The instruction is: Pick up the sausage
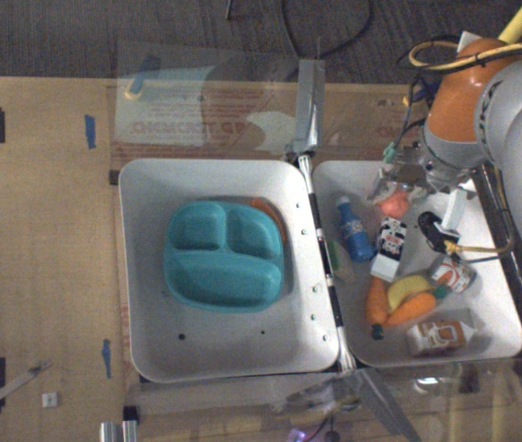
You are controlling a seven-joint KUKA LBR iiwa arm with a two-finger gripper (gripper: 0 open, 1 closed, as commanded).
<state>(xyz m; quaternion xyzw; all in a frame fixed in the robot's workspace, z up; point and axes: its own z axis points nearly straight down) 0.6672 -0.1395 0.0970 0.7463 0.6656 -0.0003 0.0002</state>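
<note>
– Pinkish-red and rounded, that small piece near the far edge of the right-hand shallow white bin: is that the sausage?

– Most likely, though it is too small to be sure. It lies on the bin floor, just beside the black-and-white patterned carton and near the blue plastic bottle.

– And the grey arm's two-finger gripper?

– It hangs right above that piece, at the same far edge. I cannot tell whether it is spread or pressed together; the wrist and cables blur into it.

– So how far along is the job?

– Early, I judge. The approach looks made, but nothing shows the piece being held or raised. The grasp and the lift are both left.

– Anything in the left white bin?

– A teal divided plastic plate, well apart from all this. The orange toy carrot and yellow banana lie nearer the right bin's front edge.
</note>
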